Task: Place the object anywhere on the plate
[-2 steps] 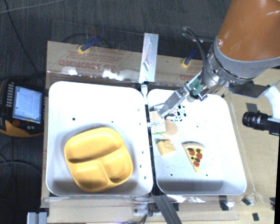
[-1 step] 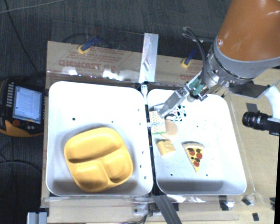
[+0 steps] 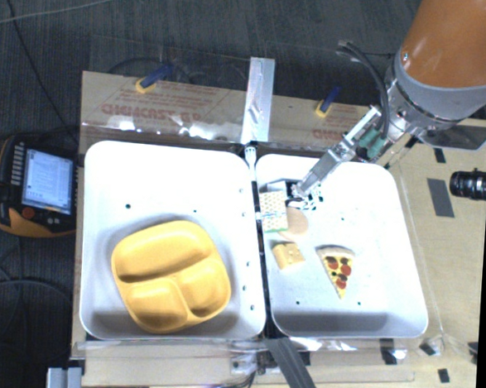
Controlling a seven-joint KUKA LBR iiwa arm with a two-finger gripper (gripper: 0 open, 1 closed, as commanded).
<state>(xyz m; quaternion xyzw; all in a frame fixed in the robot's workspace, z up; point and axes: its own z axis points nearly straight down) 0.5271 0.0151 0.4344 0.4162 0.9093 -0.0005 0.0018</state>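
Note:
A yellow divided plate point(image 3: 170, 274) lies in the left white bin point(image 3: 112, 172). In the right bin point(image 3: 389, 241) lie a pizza slice toy point(image 3: 337, 269), a tan cheese-like block point(image 3: 287, 255), a pinkish round piece point(image 3: 297, 222) and a pale patterned card point(image 3: 270, 204). My gripper point(image 3: 302, 193) reaches in from the upper right and hangs low over the right bin's upper left part, just above the pinkish piece and beside the card.
A divider wall point(image 3: 257, 231) separates the two bins. A handheld pendant with a lit screen point(image 3: 38, 185) sits left of the bench. Clamps and cardboard point(image 3: 175, 101) lie behind the bins. The right bin's right half is bare floor.

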